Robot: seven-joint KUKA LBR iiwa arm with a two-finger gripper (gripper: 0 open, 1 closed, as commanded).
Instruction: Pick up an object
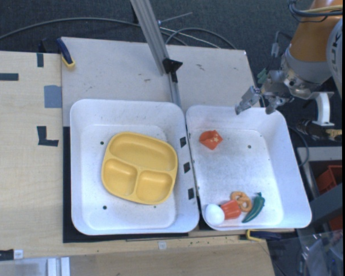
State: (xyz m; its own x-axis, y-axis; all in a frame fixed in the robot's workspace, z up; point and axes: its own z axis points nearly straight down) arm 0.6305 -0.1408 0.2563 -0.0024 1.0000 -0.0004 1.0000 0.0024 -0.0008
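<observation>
In the right bin (279, 154), a red blocky object (210, 139) lies near the upper left. At the bin's front sit a white egg (214, 214), a red piece (232, 209), a pretzel (240, 199) and a green pepper (255, 208), bunched together. My gripper (256, 101) hangs above the bin's far right rim, its fingers spread apart with nothing between them. It is well to the right of the red blocky object and far from the front cluster.
The left bin (83, 154) holds a yellow divided plate (140, 168). A slanted metal pole (152, 27) rises behind the bins. Cables run along the dark floor at the back. A yellow-blue clamp (65, 53) sits at the bench's far left.
</observation>
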